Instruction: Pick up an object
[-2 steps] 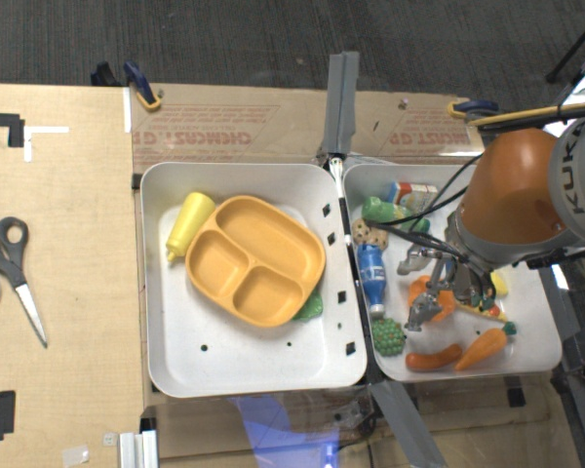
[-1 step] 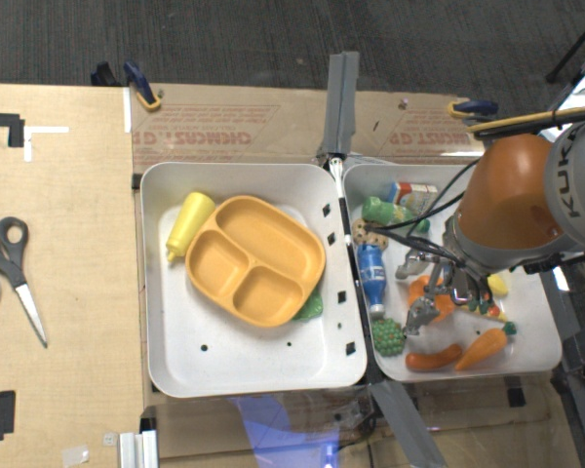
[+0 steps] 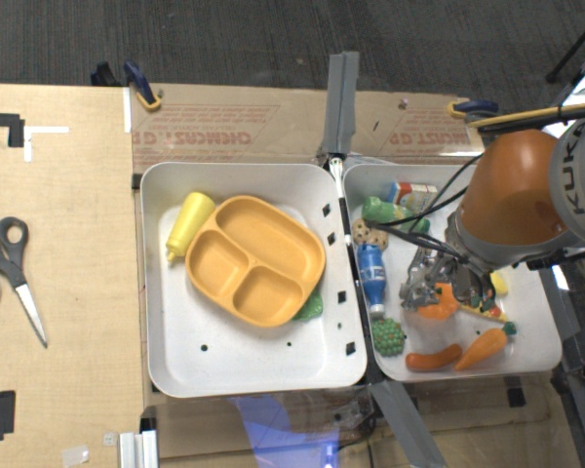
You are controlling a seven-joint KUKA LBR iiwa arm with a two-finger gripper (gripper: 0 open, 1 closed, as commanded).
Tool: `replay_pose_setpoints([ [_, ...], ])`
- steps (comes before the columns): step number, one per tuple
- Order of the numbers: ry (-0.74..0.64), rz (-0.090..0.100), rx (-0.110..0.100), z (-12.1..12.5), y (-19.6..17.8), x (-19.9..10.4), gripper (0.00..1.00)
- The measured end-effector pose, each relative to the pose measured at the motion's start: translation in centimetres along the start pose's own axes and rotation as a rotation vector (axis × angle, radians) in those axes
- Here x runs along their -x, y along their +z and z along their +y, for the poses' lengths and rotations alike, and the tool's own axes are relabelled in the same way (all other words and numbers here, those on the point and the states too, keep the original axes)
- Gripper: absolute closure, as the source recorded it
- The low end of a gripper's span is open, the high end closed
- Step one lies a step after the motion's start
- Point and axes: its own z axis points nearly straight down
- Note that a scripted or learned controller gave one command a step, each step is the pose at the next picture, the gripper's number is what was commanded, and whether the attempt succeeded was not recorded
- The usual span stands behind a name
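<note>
A: Where's the gripper sitting rn?

B: Down in the right bin, roughly mid-bin, hanging over the clutter. The orange band on the arm is blocking most of the wrist from above.

A: Is it grasping anything?

B: Can't tell. The metal parts are overlapping an orange piece right under them, but whether that's between them or just lying below – too tangled to say.

A: So what's it going for?

B: My guess – the orange piece, since it's touching or nearly touching the tool. Other candidates: a blue bottle at the gripper's 9 o'clock, a green bumpy ball at 7 o'clock, a red sausage-ish toy and a carrot at 5–6 o'clock.

A: Why's everything jammed to that side?

B: Looks like the right bin is serving as the pick source, so the small stuff is piling there. The left bin is holding the big items – a yellow divided plate w/ a yellow bottle touching its 10 o'clock edge.

A: Anything hidden?

B: Yeah. Something green is peeking out under the plate at 4 o'clock, mostly covered. Items at the right bin's 12 o'clock are partly under cables, and the arm is covering the bin's 2 o'clock area, so no idea what's lying there
</note>
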Motion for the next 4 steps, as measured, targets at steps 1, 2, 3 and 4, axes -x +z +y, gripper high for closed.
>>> replay_pose_setpoints([
  [1, 0.000, 0.000, 0.000, 0.0, 0.0, 0.0, 0.00],
  [2, -0.013, 0.000, 0.000, -1.2, 0.9, 1.4, 0.00],
  [3, 0.039, 0.003, 0.002, -0.2, 0.9, -2.1, 0.00],
  [4, 0.036, -0.001, 0.002, -0.2, 0.0, -2.0, 1.00],
])
